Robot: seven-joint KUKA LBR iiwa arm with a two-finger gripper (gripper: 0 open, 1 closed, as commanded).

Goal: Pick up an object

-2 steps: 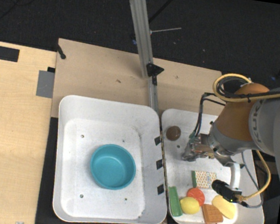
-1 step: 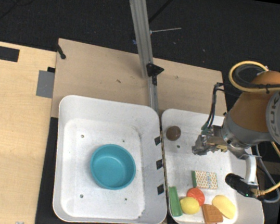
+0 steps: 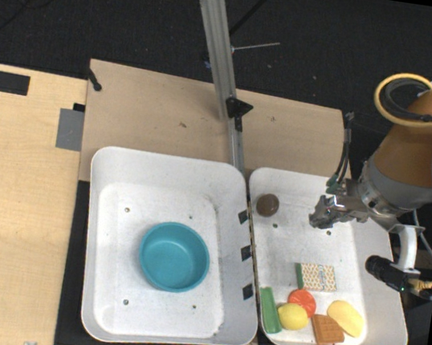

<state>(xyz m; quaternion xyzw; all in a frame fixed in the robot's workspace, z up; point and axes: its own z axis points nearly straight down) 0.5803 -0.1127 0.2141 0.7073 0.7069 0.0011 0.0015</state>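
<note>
left bin [image 3: 116, 184]: teal bowl [image 3: 175, 256] near centre | right bin [image 3: 385, 337]: brown ball [image 3: 267, 205] at 10 o'clock; green stick [image 3: 270, 309], yellow ball [image 3: 292, 316], red ball [image 3: 302, 299], patterned card [image 3: 317, 275], brown block [image 3: 327, 330], yellow lemon [image 3: 346, 316] clustered at 6 o'clock | arm enters from 3 o'clock, wrist bent downward, gripper [image 3: 324, 216] low over bin's 12 o'clock, nothing seen between fingers, opening cannot be told

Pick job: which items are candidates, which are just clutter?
Candidates, right bin: brown ball, patterned card, tomato, lemon, green stick, yellow fruit, cracker; gripper above it.
Clutter: blue bowl in left bin, metal rail.
</note>
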